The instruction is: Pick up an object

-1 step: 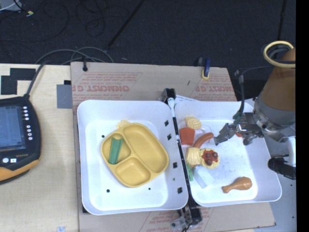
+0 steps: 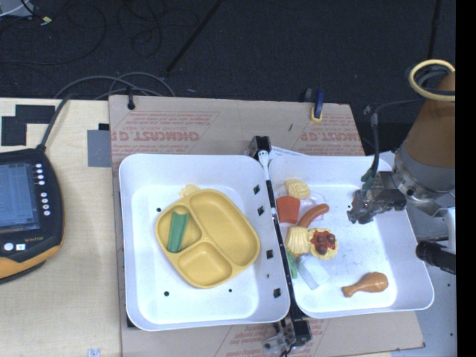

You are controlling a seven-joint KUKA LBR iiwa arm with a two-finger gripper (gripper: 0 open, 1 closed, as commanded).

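Nothing picked yet. The tool (image 2: 362, 208) sits low over the right bin (image 2: 405, 292), near its upper right part, dark and small against the white; can't tell if it is spread or pressed together, and nothing is visibly between its tips. Candidate objects lie to its left and below: a sausage (image 2: 313, 214), a red block (image 2: 288, 208), a corn cob (image 2: 297, 189), a second yellow corn piece (image 2: 298, 239) touching a small pizza-like toy (image 2: 323, 243), a pale clear piece (image 2: 313, 273) below them, and a chicken drumstick (image 2: 367, 283) near the bin's lower edge, apart from the rest. The sausage looks like the closest item to the tool. So reach, grasp and lift are all left. The left bin (image 2: 141, 288) has a yellow divided plate (image 2: 216, 236) with a green piece (image 2: 178, 230) in one compartment. Both bins rest on a cardboard sheet (image 2: 223, 129) on the light wood desk (image 2: 59, 296); a teach pendant (image 2: 26, 210) lies at far left, cables over dark floor behind.
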